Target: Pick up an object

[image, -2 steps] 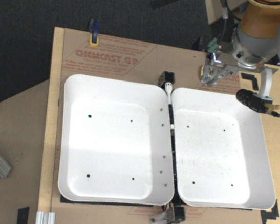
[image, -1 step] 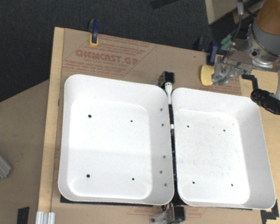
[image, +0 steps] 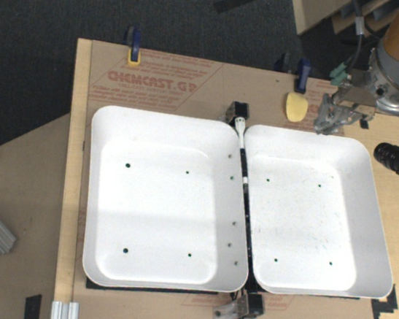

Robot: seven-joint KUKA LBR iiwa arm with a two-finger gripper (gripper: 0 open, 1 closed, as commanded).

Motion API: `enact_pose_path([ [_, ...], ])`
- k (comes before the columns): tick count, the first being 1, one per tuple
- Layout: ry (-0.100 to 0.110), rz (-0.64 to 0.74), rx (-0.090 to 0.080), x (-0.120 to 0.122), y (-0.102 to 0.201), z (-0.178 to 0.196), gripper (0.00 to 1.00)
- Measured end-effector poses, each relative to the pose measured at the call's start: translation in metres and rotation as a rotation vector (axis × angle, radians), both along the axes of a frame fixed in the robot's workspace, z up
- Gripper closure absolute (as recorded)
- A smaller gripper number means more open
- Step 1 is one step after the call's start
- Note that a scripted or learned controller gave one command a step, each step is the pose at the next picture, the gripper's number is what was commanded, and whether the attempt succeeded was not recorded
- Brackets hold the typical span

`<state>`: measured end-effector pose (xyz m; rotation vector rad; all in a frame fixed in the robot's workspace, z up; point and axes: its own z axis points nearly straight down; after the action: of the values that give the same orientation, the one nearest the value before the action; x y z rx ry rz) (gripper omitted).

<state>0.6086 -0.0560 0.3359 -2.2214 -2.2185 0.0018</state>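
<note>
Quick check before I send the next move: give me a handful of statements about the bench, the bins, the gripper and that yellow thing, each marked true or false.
1. The yellow object lies inside the right bin. False: it lies on the board, beyond the bin's far rim.
2. The gripper is above the far edge of the right bin, to the right of the yellow object. True.
3. The gripper holds the yellow object. False: the two are apart.
4. The left bin and the right bin sit side by side on the board. True.
5. Two blue clamps sit at the board's far edge. True.
</note>
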Motion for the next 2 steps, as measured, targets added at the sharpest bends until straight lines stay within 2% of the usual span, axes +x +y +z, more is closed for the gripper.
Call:
enact_pose_path([
  [1, 0.009, 0.006, 0.002, -0.03, 0.056, -0.083, 1.0],
  [2, -0.01, 0.003, -0.001, -0.027, 0.066, -0.007, 1.0],
])
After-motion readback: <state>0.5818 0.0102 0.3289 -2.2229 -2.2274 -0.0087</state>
